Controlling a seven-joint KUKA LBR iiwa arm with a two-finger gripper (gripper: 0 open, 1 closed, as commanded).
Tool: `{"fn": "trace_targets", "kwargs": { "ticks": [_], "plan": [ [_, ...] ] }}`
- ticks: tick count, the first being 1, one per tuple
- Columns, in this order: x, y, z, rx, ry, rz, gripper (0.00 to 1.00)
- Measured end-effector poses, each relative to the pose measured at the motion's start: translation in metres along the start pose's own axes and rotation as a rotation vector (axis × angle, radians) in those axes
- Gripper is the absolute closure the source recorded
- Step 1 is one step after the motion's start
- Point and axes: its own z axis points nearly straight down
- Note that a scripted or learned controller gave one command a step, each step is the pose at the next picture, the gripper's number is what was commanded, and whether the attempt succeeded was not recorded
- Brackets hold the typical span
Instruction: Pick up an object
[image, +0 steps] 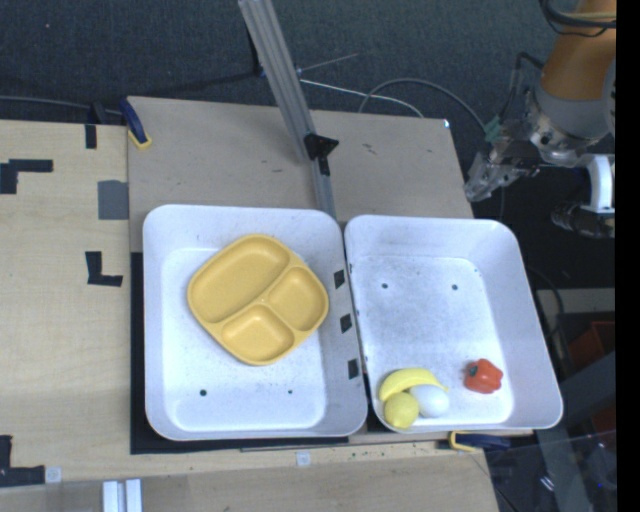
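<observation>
In the right bin (440, 240), near its front wall, lie a yellow banana (408, 381), a yellow lemon-like fruit (401, 410), a white egg-shaped object (432, 401) and a red pepper (483, 376). The first three touch each other; the pepper lies apart to their right. A yellow three-compartment plate (257, 298) sits in the left bin (165, 300). My gripper (487, 181) hangs beyond the right bin's far right corner, outside the bin, well away from every object. Nothing shows between its fingers.
A grey metal pole (290, 90) slants down from the top to the gap between the bins. Cables run over the dark floor behind the bench. The arm's orange band (580, 55) is at the top right.
</observation>
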Motion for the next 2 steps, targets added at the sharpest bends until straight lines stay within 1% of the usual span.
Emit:
{"fn": "trace_targets", "kwargs": {
  "ticks": [1,2],
  "plan": [
    [0.051,-0.006,0.014,0.008,0.002,-0.003,1.0],
    [0.1,-0.029,0.03,0.011,0.003,-0.002,1.0]
  ]
}}
